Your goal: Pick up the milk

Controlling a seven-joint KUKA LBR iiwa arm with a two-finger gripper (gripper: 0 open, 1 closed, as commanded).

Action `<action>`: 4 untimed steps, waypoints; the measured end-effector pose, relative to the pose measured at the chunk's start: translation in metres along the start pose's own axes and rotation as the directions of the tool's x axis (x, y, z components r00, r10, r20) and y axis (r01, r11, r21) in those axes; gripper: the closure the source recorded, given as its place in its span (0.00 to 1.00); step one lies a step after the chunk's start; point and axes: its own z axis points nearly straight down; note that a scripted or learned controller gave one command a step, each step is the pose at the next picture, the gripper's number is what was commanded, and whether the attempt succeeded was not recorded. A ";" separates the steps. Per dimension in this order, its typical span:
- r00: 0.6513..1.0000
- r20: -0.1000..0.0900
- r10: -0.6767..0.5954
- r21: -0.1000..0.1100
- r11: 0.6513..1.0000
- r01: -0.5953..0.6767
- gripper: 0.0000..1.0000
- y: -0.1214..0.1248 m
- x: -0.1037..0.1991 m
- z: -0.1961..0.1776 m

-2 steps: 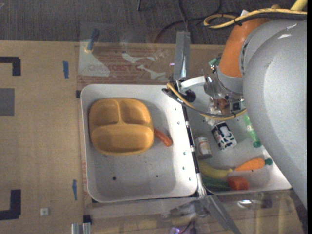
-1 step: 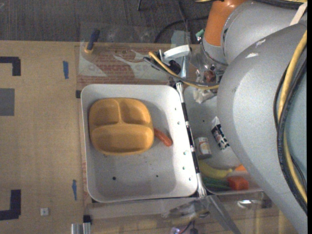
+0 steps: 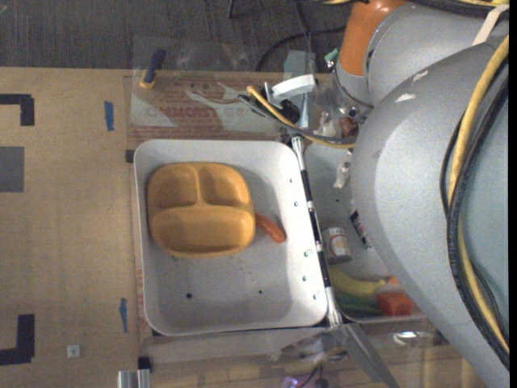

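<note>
Tan board tabletop (image 3: pixel 65 217), matt, with black corner marks and short strips of blue tape (image 3: pixel 108 115) left of the left bin (image 3: pixel 234 297). Dark grey carpeted floor (image 3: pixel 121 14) beyond the tabletop's far edge, with black cables on it.

Left bin: white, shallow, a few dark specks on its floor. It holds a yellow compartment tray (image 3: pixel 199 207), face down, in the half farther from the camera. An orange carrot-like piece (image 3: pixel 270 229) touches the tray's right edge.

Just beyond the left bin's far rim lies a clear sheet with red lettering (image 3: pixel 194 111). A small blue-and-yellow tool (image 3: pixel 151 67) sits at that sheet's far left corner.

Right bin (image 3: pixel 323 168): touching the left bin's right wall, mostly covered by the grey arm (image 3: pixel 428 176). Showing past the arm, just right of the left bin: a small labelled can (image 3: pixel 336 243); nearer the camera a banana (image 3: pixel 359 284), something green (image 3: pixel 359 304) and a red-orange block (image 3: pixel 394 303).

End effector (image 3: pixel 329 126): below the orange wrist band, off the left bin's far right corner, among yellow and white cables. Open or closed: cannot tell. Nothing seen held.

Milk: cannot place it. A small pale item (image 3: pixel 343 172) shows at the arm's edge, right of the left bin; identity unclear.
</note>
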 end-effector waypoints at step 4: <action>1.000 -0.022 -0.018 -0.008 1.000 0.017 1.00 0.130 -0.026 0.118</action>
